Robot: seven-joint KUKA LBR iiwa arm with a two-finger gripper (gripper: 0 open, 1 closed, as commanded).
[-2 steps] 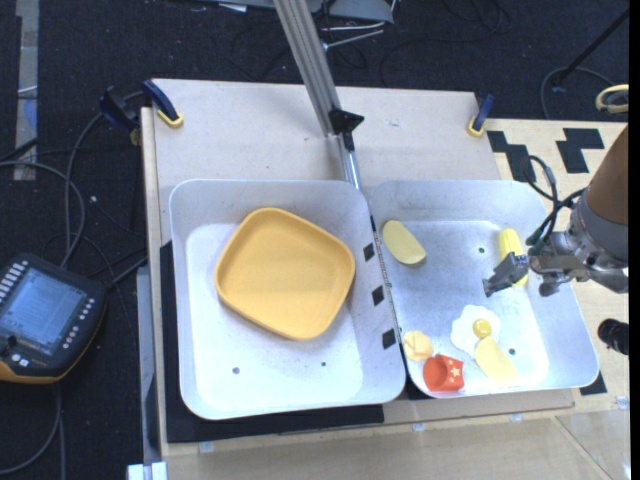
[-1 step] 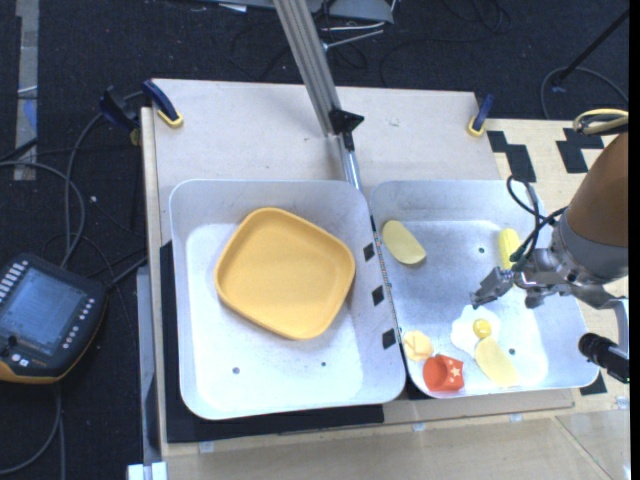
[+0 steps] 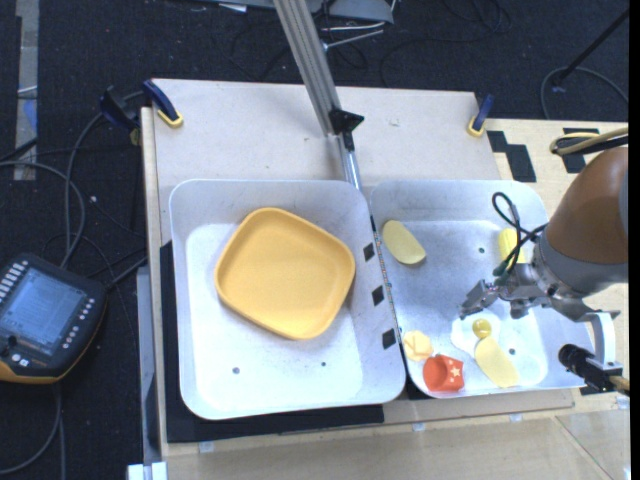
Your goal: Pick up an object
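From my remote seat: left bin [image 3: 200, 368], white and shallow with rounded corners, sits toward the tabletop's [image 3: 250, 118] front-left. In it lies one yellow plate [image 3: 286, 271], squarish with soft corners and a raised rim, smooth plastic by the sheen, tilted a little off the bin's lines.

Right bin [image 3: 440, 213] touches the left along a shared wall at mid-tabletop. Near that wall, toward the back, a pale yellow oval piece [image 3: 404, 243], flat and smooth. At the bin's front edge, a small cream lump [image 3: 417, 344] touching a red rounded object [image 3: 444, 372]. Just right of them, a long pale yellow piece [image 3: 495, 362], and above it a small yellow ball-like thing [image 3: 482, 327]. Another yellow object [image 3: 509, 243] sits farther back, partly hidden by a black cable loop and the arm.

Tool [image 3: 483, 301] hangs over the right bin's middle, just above the small yellow ball. I cannot tell how the tool is set; the metal parts blur together against the white floor. Nothing is visibly pinched in it. The arm's [image 3: 590, 233] grey body with orange band is cut off by the right edge.

A slanted metal pole [image 3: 310, 58] crosses the back edge of the tabletop.
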